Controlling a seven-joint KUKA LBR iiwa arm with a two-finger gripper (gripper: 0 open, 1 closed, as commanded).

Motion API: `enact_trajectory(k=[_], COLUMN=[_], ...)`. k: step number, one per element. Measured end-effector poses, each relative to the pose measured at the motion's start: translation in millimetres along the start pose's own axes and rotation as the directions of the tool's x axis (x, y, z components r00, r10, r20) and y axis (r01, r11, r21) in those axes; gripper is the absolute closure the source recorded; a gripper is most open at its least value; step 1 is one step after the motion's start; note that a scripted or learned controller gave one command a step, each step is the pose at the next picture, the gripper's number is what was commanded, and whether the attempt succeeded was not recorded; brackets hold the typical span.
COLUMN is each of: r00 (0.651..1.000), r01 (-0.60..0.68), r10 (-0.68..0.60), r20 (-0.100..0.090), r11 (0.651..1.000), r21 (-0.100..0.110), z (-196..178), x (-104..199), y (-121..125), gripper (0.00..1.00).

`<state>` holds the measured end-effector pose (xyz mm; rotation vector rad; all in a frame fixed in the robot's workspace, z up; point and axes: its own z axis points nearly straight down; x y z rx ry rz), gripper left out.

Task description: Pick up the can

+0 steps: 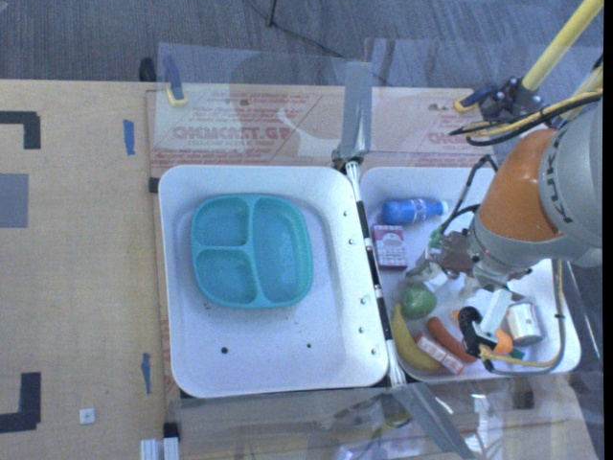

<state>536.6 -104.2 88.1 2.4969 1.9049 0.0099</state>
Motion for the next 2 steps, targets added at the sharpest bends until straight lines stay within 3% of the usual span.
enact_trajectory(k=[1, 2], r00=[1.000, 0.981], r01=[-0.008, 0.195], r10=[0.008, -0.195], r20=[0.008, 0.004], r11=[1.000, 0.981], r21=[-0.001, 0.007], z=[-8.2, -36.2], x=[-6.5, -32.0], y=[1.2, 5.9], gripper=[1.00, 1.00])
